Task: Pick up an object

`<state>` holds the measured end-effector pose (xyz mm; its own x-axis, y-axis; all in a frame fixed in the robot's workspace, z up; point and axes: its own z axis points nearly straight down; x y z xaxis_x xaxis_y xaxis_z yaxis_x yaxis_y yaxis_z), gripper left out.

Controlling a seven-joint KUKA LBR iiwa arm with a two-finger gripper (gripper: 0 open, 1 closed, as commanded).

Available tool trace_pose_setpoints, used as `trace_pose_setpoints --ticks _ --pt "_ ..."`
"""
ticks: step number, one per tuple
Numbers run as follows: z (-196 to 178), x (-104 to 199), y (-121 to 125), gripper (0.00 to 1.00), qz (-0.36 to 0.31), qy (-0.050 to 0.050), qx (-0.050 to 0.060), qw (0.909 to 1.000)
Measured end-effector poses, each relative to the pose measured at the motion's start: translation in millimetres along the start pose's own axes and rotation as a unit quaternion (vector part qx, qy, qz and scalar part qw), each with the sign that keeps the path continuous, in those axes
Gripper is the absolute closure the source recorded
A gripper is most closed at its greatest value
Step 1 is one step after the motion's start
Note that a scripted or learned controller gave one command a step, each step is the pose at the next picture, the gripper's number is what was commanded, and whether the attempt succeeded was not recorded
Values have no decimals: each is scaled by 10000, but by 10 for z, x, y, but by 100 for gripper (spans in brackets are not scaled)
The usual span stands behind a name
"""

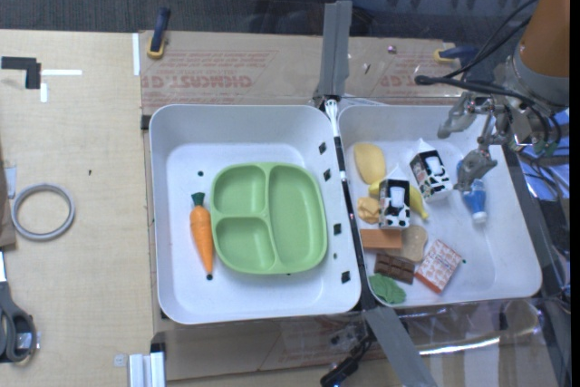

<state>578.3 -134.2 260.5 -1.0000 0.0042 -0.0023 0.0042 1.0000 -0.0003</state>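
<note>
My gripper (465,143) hangs over the right part of the right bin (507,272), fingers apart with nothing between them. Just below its lower fingertip lies a small blue bottle (478,203). To its left stands a cow-patterned carton (430,174), tilted. A second cow-patterned carton (395,204) stands further left, against a banana (416,203). Also in this bin are a yellow lemon-like piece (369,162), a chocolate bar (395,266), a red-and-white box (440,266) and a green leaf (388,288).
The left bin (172,285) holds a green divided plate (269,217) and a toy carrot (201,233) beside it. A grey divider bar (336,50) runs up from between the bins. A tape ring (38,210) lies on the bench at far left.
</note>
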Motion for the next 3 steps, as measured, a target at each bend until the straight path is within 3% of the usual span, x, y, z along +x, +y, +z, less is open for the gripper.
trace_pose_setpoints --ticks 1,2,3 --pt "1376 -316 -490 0 -1248 -47 18 9922" --pt "1671 -190 -164 0 213 -14 2 9998" --pt "1672 -443 334 0 2710 -18 21 9626"
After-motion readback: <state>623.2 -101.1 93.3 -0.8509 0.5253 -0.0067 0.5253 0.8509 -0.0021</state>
